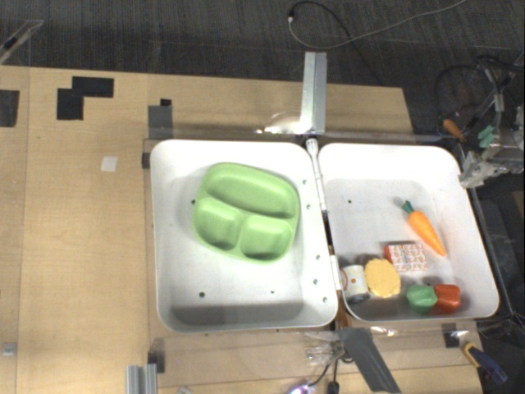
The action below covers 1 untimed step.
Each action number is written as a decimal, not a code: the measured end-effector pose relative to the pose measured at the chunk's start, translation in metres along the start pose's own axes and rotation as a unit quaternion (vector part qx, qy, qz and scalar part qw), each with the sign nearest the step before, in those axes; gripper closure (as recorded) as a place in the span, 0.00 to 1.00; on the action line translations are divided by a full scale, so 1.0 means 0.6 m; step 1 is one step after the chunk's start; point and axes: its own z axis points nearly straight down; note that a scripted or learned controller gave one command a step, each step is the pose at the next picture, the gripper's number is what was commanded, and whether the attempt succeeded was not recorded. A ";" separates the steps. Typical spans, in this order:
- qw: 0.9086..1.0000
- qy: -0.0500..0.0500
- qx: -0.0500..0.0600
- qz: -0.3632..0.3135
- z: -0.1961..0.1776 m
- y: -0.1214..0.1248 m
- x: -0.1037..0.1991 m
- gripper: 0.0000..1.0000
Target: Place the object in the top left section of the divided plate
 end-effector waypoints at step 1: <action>1.000 0.000 0.000 0.000 0.000 0.000 0.000 0.00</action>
